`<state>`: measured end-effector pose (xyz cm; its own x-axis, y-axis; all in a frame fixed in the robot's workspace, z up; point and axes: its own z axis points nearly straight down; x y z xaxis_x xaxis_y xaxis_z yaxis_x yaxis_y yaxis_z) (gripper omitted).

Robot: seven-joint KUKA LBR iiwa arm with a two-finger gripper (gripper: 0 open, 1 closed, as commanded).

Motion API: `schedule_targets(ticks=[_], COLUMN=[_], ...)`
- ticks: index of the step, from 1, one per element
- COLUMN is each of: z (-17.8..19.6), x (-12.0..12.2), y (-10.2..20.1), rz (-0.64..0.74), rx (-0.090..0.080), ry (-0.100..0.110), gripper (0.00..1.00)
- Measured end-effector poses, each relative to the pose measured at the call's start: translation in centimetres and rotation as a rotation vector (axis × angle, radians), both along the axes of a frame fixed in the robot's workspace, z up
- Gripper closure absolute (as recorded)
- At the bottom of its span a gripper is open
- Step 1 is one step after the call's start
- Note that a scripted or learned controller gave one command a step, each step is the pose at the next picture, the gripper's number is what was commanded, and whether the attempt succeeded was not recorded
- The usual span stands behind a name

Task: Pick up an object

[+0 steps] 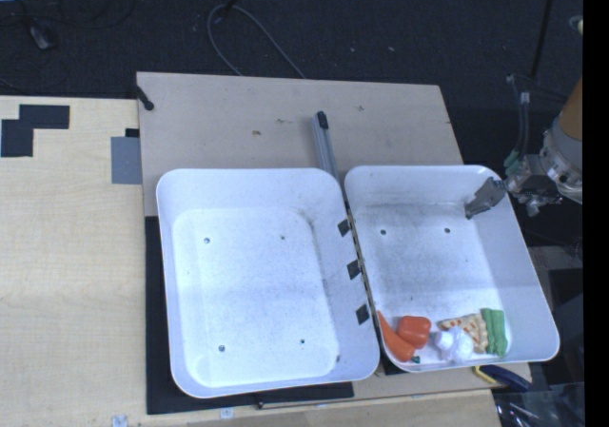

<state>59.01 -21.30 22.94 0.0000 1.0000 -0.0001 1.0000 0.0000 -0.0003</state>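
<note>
Tabletop [285, 121]: flat pale board, matte, lightly marked, carrying two bins side by side; light wood-grain surface to its left.
Left bin [171, 225]: shallow white tray, rounded corners, smooth plastic look, faintly speckled floor with small dark holes.
Right bin [419, 178]: same shape and finish, greyer scuffing across the floor; touching the left bin along a seam with three small black clips.
Rod [324, 142]: thin grey bar with a dark tip, lying on the tabletop behind the seam between the bins.
Arm [571, 145]: reaching in from the right edge, grey wrist under an orange band, tilted down toward the right bin's far right corner.
Gripper [485, 197]: dark grey, angled tip over the right bin's far right rim, well apart from the objects.
Fingers: too small and dark to tell whether spread or pressed together; nothing seen between them.
Objects: clustered in the right bin's near corner, against the front wall.
Orange piece [407, 332]: glossy, rounded, leftmost.
White lump [447, 343]: small, round, beside it.
Tan piece [466, 328]: flat, patterned.
Green piece [495, 330]: narrow, upright strip, rightmost.
</note>
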Motion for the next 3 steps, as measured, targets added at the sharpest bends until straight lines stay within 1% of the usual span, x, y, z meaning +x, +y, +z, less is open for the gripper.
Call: schedule_targets(ticks=[1,2,3], z=[-2.0,-3.7,-4.3], x=[-1.8,-3.3,-6.1], y=[4.6,8.3,13.4], rz=[0.002,0.002,0.003], rx=[0.001,0.001,0.001], ry=[0.002,0.002,0.001], gripper=[0.0,0.0,0.0])
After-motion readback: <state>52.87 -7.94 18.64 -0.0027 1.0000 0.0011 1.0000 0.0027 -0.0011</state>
